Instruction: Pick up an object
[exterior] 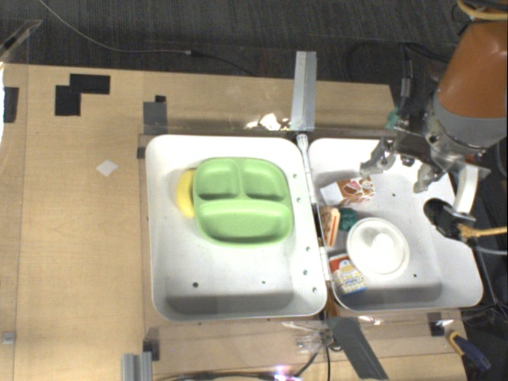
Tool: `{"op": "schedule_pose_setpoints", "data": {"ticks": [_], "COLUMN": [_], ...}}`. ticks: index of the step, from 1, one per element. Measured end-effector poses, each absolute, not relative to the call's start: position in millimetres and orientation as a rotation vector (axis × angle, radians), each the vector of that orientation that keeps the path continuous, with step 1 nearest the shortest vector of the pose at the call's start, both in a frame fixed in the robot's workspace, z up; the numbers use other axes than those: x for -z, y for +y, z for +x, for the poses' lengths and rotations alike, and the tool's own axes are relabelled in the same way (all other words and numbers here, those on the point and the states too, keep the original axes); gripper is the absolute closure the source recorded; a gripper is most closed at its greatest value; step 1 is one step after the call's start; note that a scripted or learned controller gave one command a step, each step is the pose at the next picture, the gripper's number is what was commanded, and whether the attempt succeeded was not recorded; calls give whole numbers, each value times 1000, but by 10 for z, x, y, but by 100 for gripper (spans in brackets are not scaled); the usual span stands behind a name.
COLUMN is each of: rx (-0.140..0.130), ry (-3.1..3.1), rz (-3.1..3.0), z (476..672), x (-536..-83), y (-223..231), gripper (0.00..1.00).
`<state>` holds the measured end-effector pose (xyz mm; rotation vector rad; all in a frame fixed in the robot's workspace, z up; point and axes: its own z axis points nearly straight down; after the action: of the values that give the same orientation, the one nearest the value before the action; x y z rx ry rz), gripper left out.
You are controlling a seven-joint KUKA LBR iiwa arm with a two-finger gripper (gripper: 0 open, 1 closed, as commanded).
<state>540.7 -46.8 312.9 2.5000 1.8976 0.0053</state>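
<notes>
My gripper [402, 170] hangs over the far part of the right bin [444, 288], open, with nothing between its fingers. Just left of and below it lies a small brown, white and red packet [355, 190], apart from the fingers. A white bowl [379, 245] sits in the middle of that bin. An orange stick-like thing [330, 225] lies along the bin's left wall, and a small red and blue box [347, 274] sits near the front left corner.
The left bin [230, 292] holds a green divided plate [242, 199] with a yellow thing [184, 193] poking out from under its left edge. A metal post [304, 94] stands behind the divider between the bins.
</notes>
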Motion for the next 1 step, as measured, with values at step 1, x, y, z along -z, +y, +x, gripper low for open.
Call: {"op": "schedule_pose_setpoints", "data": {"ticks": [1], "rx": [-4], "ry": [1899], "rz": [2499], "z": [5406], "x": [-3125], "y": [-464], "gripper": [0]}}
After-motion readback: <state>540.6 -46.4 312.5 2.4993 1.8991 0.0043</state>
